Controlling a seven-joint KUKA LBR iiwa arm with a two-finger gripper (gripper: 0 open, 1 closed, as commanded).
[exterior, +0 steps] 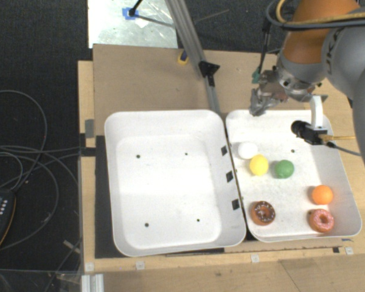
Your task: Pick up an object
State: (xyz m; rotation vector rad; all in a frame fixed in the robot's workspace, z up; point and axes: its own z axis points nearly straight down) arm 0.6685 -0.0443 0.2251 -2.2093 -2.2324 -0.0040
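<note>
The right bin [347, 219] holds several small items: a white ball [247, 149], a yellow ball [258, 165], a green ball [284, 168], an orange ball [322, 194], a chocolate doughnut [263, 212] and a pink doughnut [321, 219]. My gripper [258, 107] hangs above the far left corner of that bin, well clear of the items, with nothing seen between its fingers. The white ball is the nearest item, a short way in front of the gripper.
The left bin [170, 181] lies beside the right one, joined by black clips [229, 176]. A grey pole [191, 38] slants down to the bench behind the bins. Cables [24, 157] trail on the dark floor at left.
</note>
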